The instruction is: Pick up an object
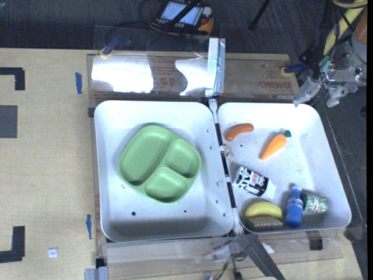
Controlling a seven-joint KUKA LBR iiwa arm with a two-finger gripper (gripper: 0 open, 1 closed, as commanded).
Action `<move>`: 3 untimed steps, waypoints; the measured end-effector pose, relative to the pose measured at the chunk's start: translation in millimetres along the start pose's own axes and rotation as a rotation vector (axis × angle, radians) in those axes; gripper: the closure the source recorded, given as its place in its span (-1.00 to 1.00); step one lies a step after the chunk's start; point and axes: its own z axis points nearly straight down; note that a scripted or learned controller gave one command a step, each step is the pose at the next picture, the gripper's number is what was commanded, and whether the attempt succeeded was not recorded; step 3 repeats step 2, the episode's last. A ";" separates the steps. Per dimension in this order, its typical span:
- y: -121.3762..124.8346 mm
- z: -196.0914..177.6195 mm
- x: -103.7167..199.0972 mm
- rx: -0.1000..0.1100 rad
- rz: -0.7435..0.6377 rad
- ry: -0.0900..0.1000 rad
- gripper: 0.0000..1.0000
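The right bin (326, 150) holds several small objects. An orange sausage (239, 131) lies near its far left, with a toy carrot (274, 146) just right of it. A black-and-white carton (252, 181) sits lower down. Along the near edge are a yellow banana (263, 209), a blue bottle (294, 206) and a green can (315, 203). My gripper (316, 100) hangs over the bin's far right corner, beyond the carrot. It is open, with nothing between its fingers (302, 94).
The left bin (111, 209) contains a green divided plate (160, 162). A clear upright panel (214, 66) stands behind the bins where they meet. A handheld controller (180, 15) lies on the floor beyond the bench.
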 end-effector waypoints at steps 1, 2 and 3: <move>-46.4 107.3 -39.6 0.000 0.092 -0.001 -1.00; -81.3 175.8 -18.9 0.000 0.093 0.000 -1.00; -81.3 175.8 -18.9 0.000 0.093 0.000 -1.00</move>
